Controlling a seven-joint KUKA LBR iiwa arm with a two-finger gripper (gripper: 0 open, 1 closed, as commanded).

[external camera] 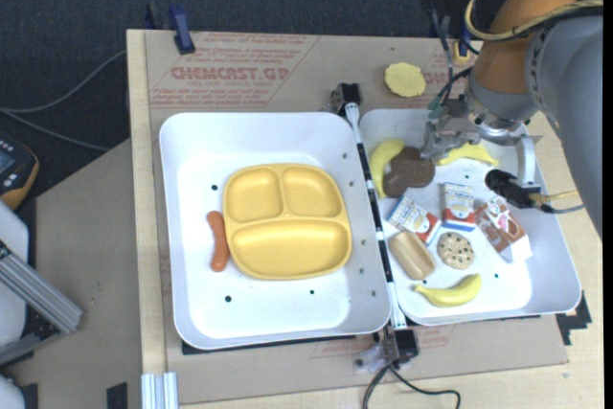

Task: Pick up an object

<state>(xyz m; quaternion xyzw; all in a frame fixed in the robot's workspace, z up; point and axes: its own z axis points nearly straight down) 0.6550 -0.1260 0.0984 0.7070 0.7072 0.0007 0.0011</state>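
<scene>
The grey arm with its orange band reaches in from the upper right of the frame, and its two-finger gripper (pixel 442 141) hangs low over the upper left part of the right-hand shallow white bin (pixel 551 287). Whether it is open or closed cannot be told from this slanted view, and nothing can be seen held in it.

Just below and left of the gripper lies a dark brown rounded toy piece (pixel 412 171), touching or overlapping a yellow curved piece (pixel 385 154) at the bin's upper left. This brown piece looks the likeliest target, judging by how near the gripper is. Lower in the same bin sit a toy hot dog in a bun (pixel 411 255), a round chocolate-chip cookie (pixel 455 250), a yellow toy banana (pixel 450 292) and several small printed packets (pixel 460 203).

The left-hand white bin (pixel 187 206) holds a yellow divided plastic plate (pixel 285 220) with an orange-red toy sausage (pixel 218 239) just beside its left edge.

As a judgement, the task is at the approach or grasp stage: no object is lifted yet, so the closing and raising are left.
</scene>
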